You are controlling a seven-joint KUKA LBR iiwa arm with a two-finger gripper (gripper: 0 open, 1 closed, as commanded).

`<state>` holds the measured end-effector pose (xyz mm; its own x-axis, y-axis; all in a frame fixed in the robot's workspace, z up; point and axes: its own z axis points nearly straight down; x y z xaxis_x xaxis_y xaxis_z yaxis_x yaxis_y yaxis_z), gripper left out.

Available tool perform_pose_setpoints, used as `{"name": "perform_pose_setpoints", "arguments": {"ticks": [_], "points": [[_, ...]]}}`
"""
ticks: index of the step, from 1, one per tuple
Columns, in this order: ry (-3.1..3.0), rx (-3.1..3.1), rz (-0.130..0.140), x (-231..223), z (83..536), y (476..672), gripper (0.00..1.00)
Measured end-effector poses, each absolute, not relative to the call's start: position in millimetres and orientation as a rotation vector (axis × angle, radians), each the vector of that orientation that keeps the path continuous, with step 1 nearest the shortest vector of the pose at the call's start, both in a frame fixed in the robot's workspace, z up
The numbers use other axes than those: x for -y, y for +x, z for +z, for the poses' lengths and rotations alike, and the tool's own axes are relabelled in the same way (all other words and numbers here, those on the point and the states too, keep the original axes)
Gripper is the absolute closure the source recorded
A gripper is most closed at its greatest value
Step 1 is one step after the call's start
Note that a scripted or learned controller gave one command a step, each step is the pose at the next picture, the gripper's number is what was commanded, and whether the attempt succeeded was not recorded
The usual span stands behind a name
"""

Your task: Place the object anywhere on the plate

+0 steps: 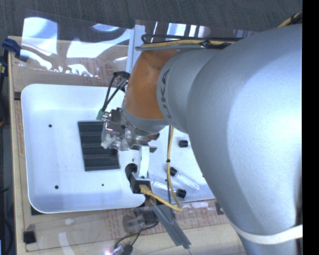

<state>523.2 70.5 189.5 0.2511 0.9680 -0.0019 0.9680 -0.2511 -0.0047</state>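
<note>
left bin (48,142): lots of bare white floor left of and below the dark ridged plate (98,145)
plate's right edge: crowded, gripper (116,137) and its cables hang right over it
right bin (194,187): mostly blocked by the big grey arm (239,121); clear tubes with black caps (173,186) lie in it
</note>
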Motion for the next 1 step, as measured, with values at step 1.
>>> {"name": "perform_pose_setpoints", "arguments": {"ticks": [1], "points": [[-2.544,1.836,0.014,-154.9,163.4,582.0,1.00]]}}
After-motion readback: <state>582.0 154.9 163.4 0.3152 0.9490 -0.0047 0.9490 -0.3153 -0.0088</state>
